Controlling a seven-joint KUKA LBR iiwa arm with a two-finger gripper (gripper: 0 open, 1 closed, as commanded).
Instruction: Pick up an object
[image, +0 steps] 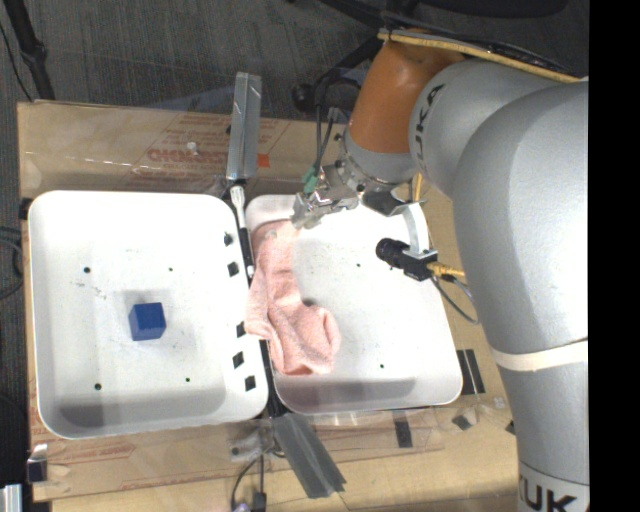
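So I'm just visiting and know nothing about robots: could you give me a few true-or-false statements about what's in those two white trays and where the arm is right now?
1. A blue cube lies in the left bin. True.
2. A pink cloth lies in the right bin. True.
3. The cloth is bunched in the middle of its bin. False: it lies along the bin's left wall, next to the divider.
4. The cube sits on top of the cloth. False: they are in separate bins, well apart.
5. The end effector is over the right bin's far left corner, near the cloth's upper end. True.
6. The arm is green. False: it is grey with an orange band.
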